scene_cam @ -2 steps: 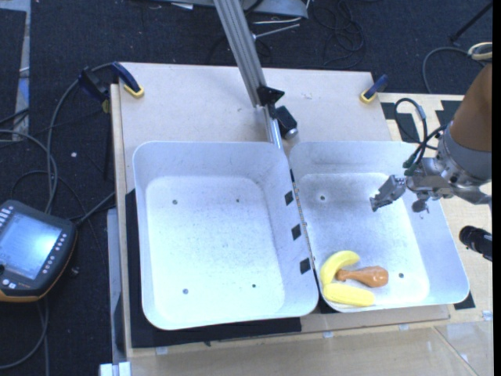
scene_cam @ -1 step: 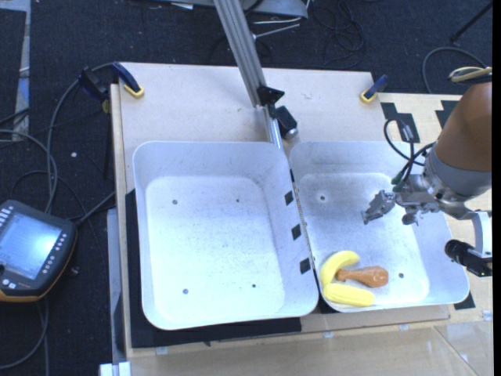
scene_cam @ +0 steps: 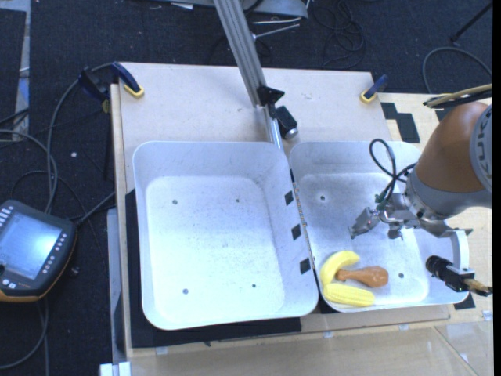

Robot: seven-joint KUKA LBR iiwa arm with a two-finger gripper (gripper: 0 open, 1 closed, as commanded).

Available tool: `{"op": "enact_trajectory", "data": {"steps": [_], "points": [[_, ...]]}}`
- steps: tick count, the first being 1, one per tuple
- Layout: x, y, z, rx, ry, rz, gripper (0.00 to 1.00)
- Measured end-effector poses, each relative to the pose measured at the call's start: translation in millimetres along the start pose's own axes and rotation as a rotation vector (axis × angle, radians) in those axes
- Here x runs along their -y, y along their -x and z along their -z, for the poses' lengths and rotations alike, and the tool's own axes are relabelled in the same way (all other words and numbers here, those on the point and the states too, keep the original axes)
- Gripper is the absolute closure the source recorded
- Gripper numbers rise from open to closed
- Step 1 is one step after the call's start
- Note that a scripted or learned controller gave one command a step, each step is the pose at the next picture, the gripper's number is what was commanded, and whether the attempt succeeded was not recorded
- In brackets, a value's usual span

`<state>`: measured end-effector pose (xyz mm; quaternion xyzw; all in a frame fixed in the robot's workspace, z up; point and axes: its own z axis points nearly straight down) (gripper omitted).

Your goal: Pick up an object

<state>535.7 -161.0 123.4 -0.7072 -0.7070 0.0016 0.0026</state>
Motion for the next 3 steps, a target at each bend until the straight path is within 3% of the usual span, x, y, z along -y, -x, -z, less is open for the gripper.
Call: {"op": "enact_trajectory", "data": {"steps": [1,2,3], "points": [[0.3,-0.2,-29.1,0.001,0.004,0.000,0.00],[-0.4,0.1,-17.5,0.002,0.007,0.000,1.00],[-4.6,-3.7,43.8,0.002,0.011,0.001,1.00]]}}
